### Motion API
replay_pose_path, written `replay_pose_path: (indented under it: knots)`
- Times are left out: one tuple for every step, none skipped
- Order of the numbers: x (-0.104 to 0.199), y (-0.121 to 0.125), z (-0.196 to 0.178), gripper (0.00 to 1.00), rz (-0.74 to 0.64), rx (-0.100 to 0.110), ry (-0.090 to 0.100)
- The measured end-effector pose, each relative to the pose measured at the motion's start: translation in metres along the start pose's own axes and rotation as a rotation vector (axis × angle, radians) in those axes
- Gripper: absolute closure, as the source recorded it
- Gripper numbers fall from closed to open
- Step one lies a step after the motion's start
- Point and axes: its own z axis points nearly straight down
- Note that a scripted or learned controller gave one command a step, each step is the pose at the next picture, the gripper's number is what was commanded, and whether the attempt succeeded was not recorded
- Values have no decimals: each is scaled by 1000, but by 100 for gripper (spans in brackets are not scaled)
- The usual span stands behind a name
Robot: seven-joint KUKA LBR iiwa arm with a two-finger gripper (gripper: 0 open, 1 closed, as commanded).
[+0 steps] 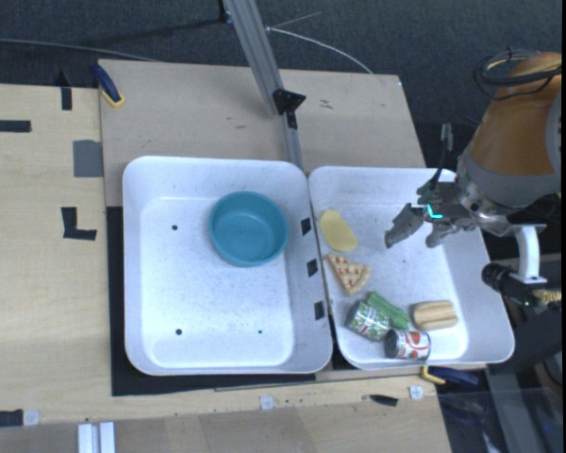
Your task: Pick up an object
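Bench [47, 281]: wooden, bearing two white bins.
Left bin [151, 338]: blue bowl [249, 227].
Right bin [481, 343]: yellow piece [338, 230], pizza slice [348, 273], green can [368, 320], bread roll [433, 314].
Tool [417, 231]: fingers spread wide, nothing between, above right bin.

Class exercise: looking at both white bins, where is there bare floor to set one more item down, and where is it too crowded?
Left bin: bare floor around the blue bowl, widest below it. Right bin: bare strip along the top, above the yellow piece, and under the tool. Crowded: the lower part, with pizza slice, green can, red can and bun.
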Motion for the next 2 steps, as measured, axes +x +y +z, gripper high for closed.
replay_pose_path:
  knots:
    - [0,0,0,0,0,-1,0]
    - [-6,4,48,0,2,4,-1]
